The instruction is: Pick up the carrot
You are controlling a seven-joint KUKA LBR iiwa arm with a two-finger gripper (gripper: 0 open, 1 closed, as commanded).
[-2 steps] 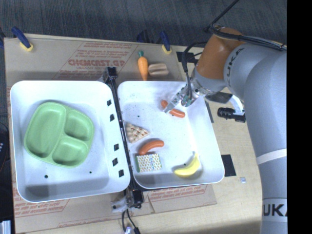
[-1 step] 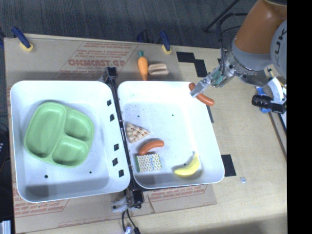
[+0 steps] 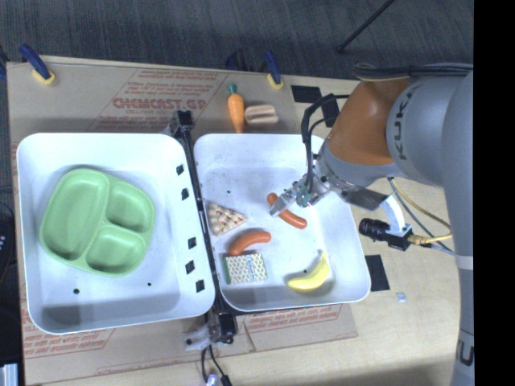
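Carrot [image 3: 235, 111] was found outside both bins, on the printed cardboard [image 3: 153, 95] just beyond the 12 o'clock rim of the right bin [image 3: 346, 276], near that bin's 11 o'clock corner. Its long axis ran 12 to 6, with the green top at the 12 o'clock end. A tan bun-like piece [image 3: 261, 116] lay just beside it at 3 o'clock; contact between them could not be confirmed.

The gripper [image 3: 288, 204] was low inside the right bin, near its centre, directly over or touching a red-orange sausage-shaped item [image 3: 294, 219]. How wide the gripper stood could not be determined at this angle, and nothing could be confirmed as held.

From the gripper, the carrot lay at roughly 11 o'clock, well apart, with the bin's far rim between them. In my judgement the pick had not begun: the arm would need to rise over the rim, travel towards 11 o'clock, and close across the carrot's narrow width, that is, along the 9-to-3 line.

Risk noted: the neighbouring bun crowds the 3 o'clock side.

Also in the right bin: a banana [image 3: 310, 274] and a second sausage [image 3: 249, 240].
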